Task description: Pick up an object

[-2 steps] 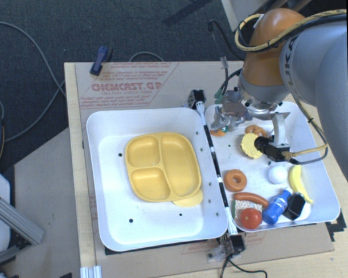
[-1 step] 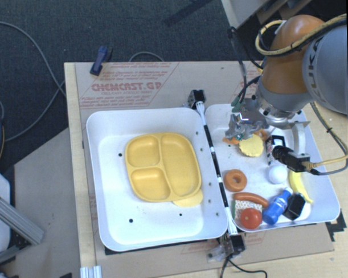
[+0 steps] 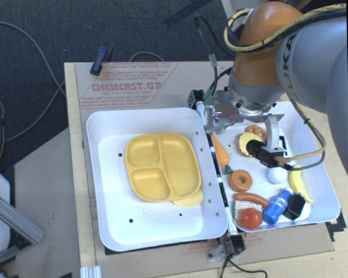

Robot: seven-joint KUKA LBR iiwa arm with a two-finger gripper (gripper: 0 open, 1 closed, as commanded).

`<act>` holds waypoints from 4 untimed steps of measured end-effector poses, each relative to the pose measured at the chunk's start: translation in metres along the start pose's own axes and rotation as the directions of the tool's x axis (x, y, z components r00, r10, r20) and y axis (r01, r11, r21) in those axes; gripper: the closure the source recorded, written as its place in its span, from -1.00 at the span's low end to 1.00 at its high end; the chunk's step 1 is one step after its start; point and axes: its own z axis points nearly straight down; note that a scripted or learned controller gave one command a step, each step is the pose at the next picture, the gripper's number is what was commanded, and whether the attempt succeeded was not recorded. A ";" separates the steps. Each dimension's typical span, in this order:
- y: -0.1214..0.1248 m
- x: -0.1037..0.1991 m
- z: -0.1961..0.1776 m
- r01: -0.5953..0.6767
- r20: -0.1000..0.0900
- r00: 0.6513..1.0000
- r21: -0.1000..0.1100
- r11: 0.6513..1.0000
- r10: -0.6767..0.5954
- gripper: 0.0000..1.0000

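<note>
The arm's grey forearm and orange band [image 3: 267, 30] sit nearest the lens, at 1 o'clock in the camera view, masking the far end of the right bin [image 3: 327, 187]. Below the wrist, the gripper [image 3: 219, 118] hangs over that bin's 11 o'clock corner, close to the divider; I cannot tell how it is set, and nothing shows in its grasp.

The likeliest target, judging by nearness, is the toy carrot [image 3: 220, 151], lying just beside the gripper toward 6 o'clock, its long axis running roughly 12 to 6 along the divider. A descent would probably need the jaws set across that axis.

Count in the right bin:
- 1 carrot
- 1 doughnut [image 3: 240, 179], 5 o'clock of the carrot
- 1 sausage [image 3: 250, 199]
- 1 tomato [image 3: 250, 218]
- 1 blue bottle [image 3: 276, 207]
- 1 banana [image 3: 299, 186]
- 1 white egg [image 3: 276, 175]
- 1 pretzel-like piece [image 3: 256, 130], partly hidden
- 1 black block [image 3: 295, 206]

The left bin [image 3: 106, 166] holds 1 yellow 3-compartment plate [image 3: 162, 166].
</note>
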 end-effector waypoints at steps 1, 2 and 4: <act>-0.008 -0.077 0.011 -0.002 0.001 1.000 0.004 1.000 0.002 1.00; -0.008 -0.076 0.011 -0.002 0.001 1.000 0.003 1.000 0.002 -1.00; 0.032 -0.145 0.107 -0.003 0.000 1.000 0.006 1.000 0.003 -1.00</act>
